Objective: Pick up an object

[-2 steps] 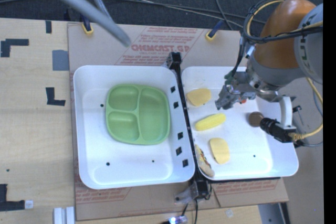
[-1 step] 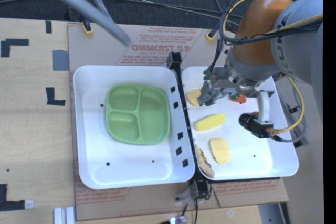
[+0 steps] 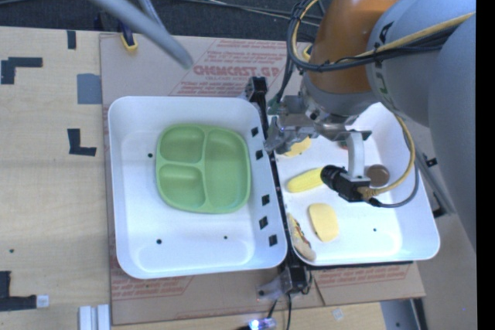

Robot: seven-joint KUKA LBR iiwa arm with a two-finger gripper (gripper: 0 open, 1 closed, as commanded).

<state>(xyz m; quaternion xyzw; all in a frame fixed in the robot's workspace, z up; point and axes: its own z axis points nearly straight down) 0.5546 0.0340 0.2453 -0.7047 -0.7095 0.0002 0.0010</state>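
Looming over the right bin (image 3: 410, 239), the grey arm (image 3: 433, 42) with its glossy orange band fills the upper right of the view, its wrist lowered into that bin's upper left corner. The gripper (image 3: 298, 137) sits low there, beside the divider between the two bins, but the wrist hardware hides the fingertips, so I cannot tell how wide it stands or whether it has anything. A pale yellow patch shows just under it; what that is cannot be made out.

Next in size, the left bin (image 3: 131, 228) is smooth white plastic with rounded corners, and it carries a matte green divided plate (image 3: 204, 168), soft-edged, with three shallow compartments.

The right bin, of the same white plastic, holds the smaller candidates for picking. A yellow oblong piece (image 3: 305, 181) lies near the middle, just beside the black fitting on the wrist. Below it rests a flatter yellow oval piece (image 3: 324, 222), waxy-looking. At the bin's left wall lies a thin brownish mottled item (image 3: 300, 237), too small to identify.

As a judgement, the task is not done: nothing is seen lifted, and every visible object rests on a bin floor. A secure grasp and the lift remain.
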